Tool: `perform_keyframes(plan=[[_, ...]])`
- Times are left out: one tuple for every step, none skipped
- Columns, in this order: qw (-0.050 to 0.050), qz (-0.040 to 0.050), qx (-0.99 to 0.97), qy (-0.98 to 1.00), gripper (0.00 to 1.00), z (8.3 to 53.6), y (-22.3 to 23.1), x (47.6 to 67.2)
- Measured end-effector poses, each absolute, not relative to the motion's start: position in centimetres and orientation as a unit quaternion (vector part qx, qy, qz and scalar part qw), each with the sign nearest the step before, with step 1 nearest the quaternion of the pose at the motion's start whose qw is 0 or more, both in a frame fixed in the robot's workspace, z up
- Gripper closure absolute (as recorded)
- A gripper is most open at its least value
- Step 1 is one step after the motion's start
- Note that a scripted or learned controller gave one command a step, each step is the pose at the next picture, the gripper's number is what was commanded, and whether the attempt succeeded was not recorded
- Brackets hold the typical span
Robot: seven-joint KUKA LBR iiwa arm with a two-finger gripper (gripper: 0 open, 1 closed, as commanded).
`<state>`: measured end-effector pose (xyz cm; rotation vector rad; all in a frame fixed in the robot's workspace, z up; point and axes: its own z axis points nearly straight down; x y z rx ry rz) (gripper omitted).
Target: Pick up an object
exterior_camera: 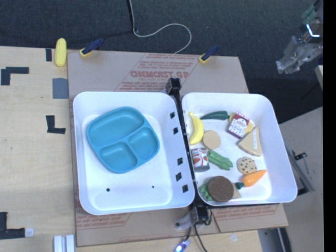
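Two white bins sit on the table, the right bin point(278, 140) crowded with toy food, where the banana point(196, 130) looks light, stiff and slick, best pinched across its middle, while the gripper point(294, 56) hangs well apart.

Two white bins point(84, 114) sit on a pale wooden worktop point(26, 140) marked with black tape, over brown cardboard point(157, 72) printed in red lettering. The left bin holds a sky-blue divided plate point(122, 139). The right bin holds a yellow banana point(196, 128), a dark green pepper point(214, 115), a red-and-white carton point(238, 125), a tan cheese wedge point(251, 142), a speckled beige cookie point(245, 165), an orange carrot point(254, 177), a dark brown patty point(220, 188) and a red-labelled silver can point(200, 159).
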<state>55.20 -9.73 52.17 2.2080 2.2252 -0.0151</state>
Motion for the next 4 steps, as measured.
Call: perform_keyframes(plan=[[0.004, -0.0051, 0.704, 0.710, 1.00, 53.2, -9.7, 55.2], [0.004, -0.0054, 0.704, 0.710, 1.00, 54.2, -9.7, 55.3], [0.005, -0.0057, 0.704, 0.710, 1.00, 55.2, -9.6, 55.3], [0.005, -0.0060, 0.704, 0.711, 1.00, 56.2, -9.6, 55.4]])
